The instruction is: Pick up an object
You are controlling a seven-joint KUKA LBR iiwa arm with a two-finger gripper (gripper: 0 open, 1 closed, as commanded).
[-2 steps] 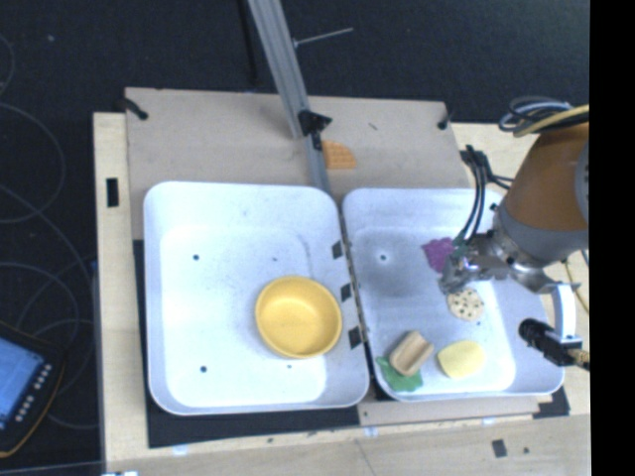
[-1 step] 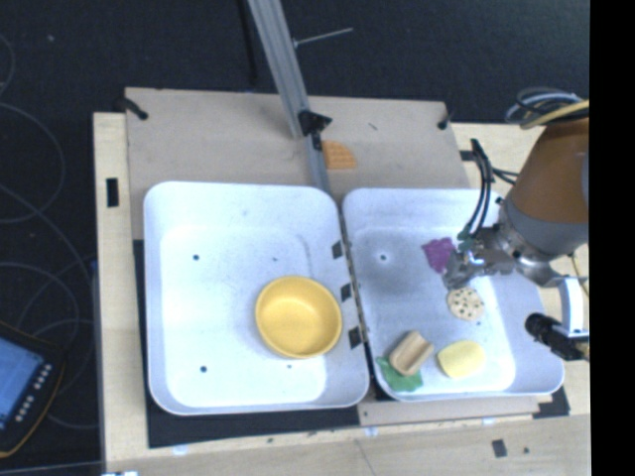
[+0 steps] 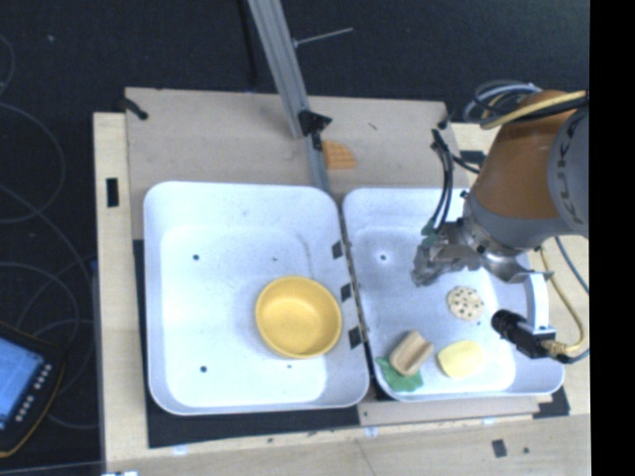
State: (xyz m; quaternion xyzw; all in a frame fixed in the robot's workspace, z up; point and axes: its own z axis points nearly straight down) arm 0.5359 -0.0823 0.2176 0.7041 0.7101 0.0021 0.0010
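Along the near edge of the right bin (image 3: 377, 216) lie a tan block (image 3: 410, 350) on a green scrap (image 3: 405, 378) and, just beside them, a yellow lump (image 3: 460, 358). Slightly farther in sits a speckled cookie (image 3: 463, 303). The gripper (image 3: 434, 263) hangs over the middle of that bin, beside the cookie; whether its fingers are spread or pressed together cannot be told, and nothing is seen between them. In the left bin (image 3: 179, 216), a yellow bowl (image 3: 298, 316) rests toward the near right corner.
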